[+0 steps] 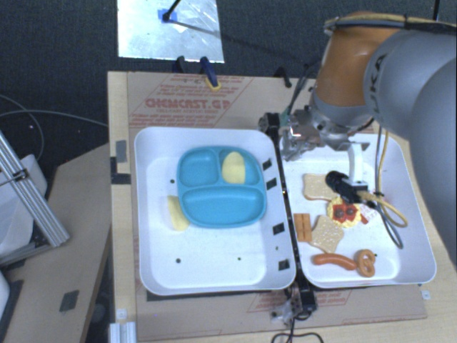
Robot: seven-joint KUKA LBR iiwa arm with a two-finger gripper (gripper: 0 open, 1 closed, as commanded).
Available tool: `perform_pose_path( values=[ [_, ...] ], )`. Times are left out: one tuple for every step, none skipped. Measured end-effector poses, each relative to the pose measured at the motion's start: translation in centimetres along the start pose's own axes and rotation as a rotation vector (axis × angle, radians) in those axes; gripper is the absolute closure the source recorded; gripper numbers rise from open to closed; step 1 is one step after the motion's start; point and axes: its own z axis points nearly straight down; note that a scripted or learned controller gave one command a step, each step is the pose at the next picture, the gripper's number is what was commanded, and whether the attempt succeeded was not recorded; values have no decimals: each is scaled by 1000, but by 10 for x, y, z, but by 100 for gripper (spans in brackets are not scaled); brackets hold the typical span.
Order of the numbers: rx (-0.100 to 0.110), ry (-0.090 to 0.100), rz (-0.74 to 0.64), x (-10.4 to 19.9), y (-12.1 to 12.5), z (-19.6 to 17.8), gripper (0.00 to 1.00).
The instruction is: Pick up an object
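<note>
The gripper (294, 136) is seen low over the upper left corner of the right bin (413, 213), beside the divide between the bins; how it is set cannot be told. Toy food is scattered just below and to its right: a bread slice (314, 186), a pizza slice (344, 213), a cracker (328, 233), a sausage (333, 261) and a pretzel (365, 262); in the left bin (153, 191) a blue divided plate (220, 188) is laid.

You see two white bins (153, 263) side by side. The left one holds a bright blue divided plate (218, 200) with a pale yellow piece (233, 167) in one compartment and a yellow wedge (176, 214) beside it. In the right bin you see tan toast (314, 186), a beige cracker (328, 233), an orange-red sausage (334, 261), a brown pretzel (365, 262) and a yellow, red-topped pizza piece (345, 213). The arm (407, 77) is grey, banded orange.
</note>
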Motion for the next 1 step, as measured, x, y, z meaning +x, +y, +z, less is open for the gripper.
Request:
perform_pose_path(
  values=[
    [-1, 0, 0, 46, -40, -31, 100]
  ],
)
